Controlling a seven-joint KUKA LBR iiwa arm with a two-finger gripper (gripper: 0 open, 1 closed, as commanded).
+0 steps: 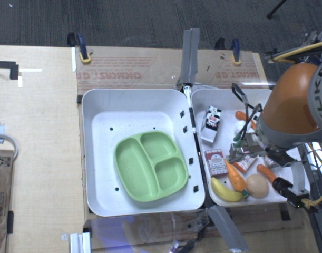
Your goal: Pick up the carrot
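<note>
The banana [225, 190] lies nearest you, along the near wall of the right-hand bin [220, 92]. Beside it, toward the bin's near right corner, sits a tan egg-shaped item [257, 186]. The carrot [235, 177], your target, lies just behind the banana, leaning with its green end touching or nearly touching the banana and its orange body pointing toward the bin's middle. A red and white packet [216, 162] lies just on its left.

Note the crowding: the carrot is hemmed in by the banana, the egg-shaped item and the packet, so you should expect little free room on either side of it. Two further orange items lie in this bin, one [266, 172] to the right under the arm and one [241, 115] near the far wall; do not confuse them with the target. A small black and white carton [211, 123] lies toward the far left of the bin.

The hand [243, 153] hangs directly above the upper end of the carrot, under the wrist. You cannot tell from this view how far it is open or whether it has hold of anything; treat the carrot as not yet picked.

The left-hand bin [97, 157] holds a green divided plate [151, 165], well apart from the work.
</note>
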